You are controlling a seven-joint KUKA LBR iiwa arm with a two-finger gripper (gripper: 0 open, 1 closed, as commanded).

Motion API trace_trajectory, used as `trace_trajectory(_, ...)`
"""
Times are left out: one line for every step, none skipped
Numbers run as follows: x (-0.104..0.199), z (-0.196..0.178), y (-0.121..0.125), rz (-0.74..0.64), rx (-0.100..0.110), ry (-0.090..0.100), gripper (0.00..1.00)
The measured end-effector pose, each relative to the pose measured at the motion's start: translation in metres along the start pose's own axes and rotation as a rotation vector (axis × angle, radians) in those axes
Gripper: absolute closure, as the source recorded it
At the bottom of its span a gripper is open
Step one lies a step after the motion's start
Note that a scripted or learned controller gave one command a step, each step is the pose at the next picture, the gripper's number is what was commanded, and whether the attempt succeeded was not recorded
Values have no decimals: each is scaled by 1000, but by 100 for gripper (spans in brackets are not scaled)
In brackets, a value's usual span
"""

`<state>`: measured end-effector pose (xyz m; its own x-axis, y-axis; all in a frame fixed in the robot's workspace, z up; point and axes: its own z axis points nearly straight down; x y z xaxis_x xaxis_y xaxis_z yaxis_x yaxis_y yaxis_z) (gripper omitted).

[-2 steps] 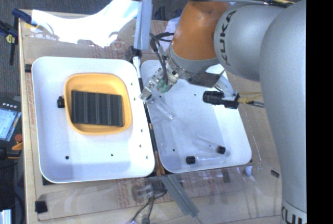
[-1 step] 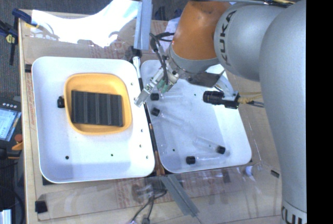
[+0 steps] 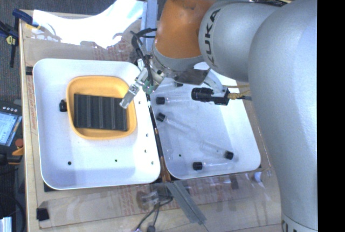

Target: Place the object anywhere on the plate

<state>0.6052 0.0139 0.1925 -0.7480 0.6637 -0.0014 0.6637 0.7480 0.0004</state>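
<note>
Plate (image 3: pixel 100 87), yellow with a dark ribbed centre, sits in the left bin (image 3: pixel 86 171), open white floor all round it. Gripper (image 3: pixel 131 95) hangs over the plate's right rim, near the wall between the bins; can't tell how its jaws stand or if it carries anything. Right bin (image 3: pixel 245 139) has clear tubes with black caps (image 3: pixel 207 147) scattered about.

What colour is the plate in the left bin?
Yellow-orange, with a dark ridged middle; camera view shows the plate.
</note>
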Motion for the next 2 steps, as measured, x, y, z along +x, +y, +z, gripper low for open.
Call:
trace_trajectory(-16, -21, -17, 58, 2, 0, 0)
trace_trajectory(2, 1, 33, 91, 1, 0, 0)
